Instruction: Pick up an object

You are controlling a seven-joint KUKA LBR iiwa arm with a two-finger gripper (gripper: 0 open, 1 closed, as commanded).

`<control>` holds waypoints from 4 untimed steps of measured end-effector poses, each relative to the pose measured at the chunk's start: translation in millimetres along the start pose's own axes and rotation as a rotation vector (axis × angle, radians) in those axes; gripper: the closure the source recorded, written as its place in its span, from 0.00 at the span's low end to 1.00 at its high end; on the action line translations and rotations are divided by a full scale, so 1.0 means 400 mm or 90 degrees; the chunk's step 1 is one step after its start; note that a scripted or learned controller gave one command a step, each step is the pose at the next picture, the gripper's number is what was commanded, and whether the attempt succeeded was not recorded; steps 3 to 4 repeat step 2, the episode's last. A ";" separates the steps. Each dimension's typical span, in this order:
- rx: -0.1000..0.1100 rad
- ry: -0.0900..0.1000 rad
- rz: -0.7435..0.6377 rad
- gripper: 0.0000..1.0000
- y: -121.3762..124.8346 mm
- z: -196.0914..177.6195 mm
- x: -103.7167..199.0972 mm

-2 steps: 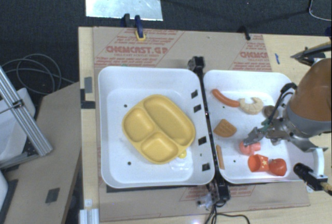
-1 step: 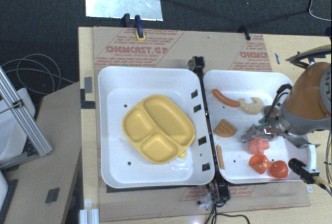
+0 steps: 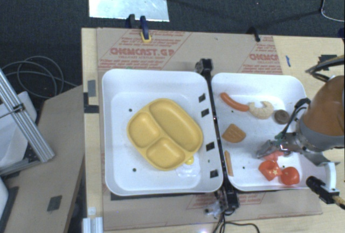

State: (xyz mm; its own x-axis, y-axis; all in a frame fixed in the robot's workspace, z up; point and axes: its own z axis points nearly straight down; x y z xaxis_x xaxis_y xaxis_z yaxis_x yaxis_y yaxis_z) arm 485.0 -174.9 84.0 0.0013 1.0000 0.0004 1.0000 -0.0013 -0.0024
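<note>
The right bin (image 3: 253, 82) holds several toy foods. Along its far side lie an orange sausage (image 3: 235, 102), a beige curled piece (image 3: 262, 109) and a small brown round piece (image 3: 281, 116). An orange-brown wedge (image 3: 234, 134) sits near the divider, with a thin orange stick (image 3: 228, 163) closer to the front. A red piece (image 3: 269, 169) and a red tomato (image 3: 290, 175) lie at the front right. My gripper (image 3: 271, 147) hangs low just above the red piece, reaching in from the right. Nothing visibly sits in its grasp.
The left bin (image 3: 116, 118) carries a yellow divided plate (image 3: 164, 133) with a small yellow bit (image 3: 188, 160) at its front edge. A black divider with clips (image 3: 211, 124) separates the bins. The grey-and-orange arm (image 3: 326, 118) covers the right bin's right side.
</note>
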 end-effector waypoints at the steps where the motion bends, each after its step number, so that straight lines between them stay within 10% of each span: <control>1: -0.005 -0.001 -0.001 1.00 0.008 -0.030 0.002; 2: -0.010 -0.001 -0.009 1.00 0.185 -0.226 0.179; 4: -0.010 -0.001 -0.009 1.00 0.185 -0.226 0.179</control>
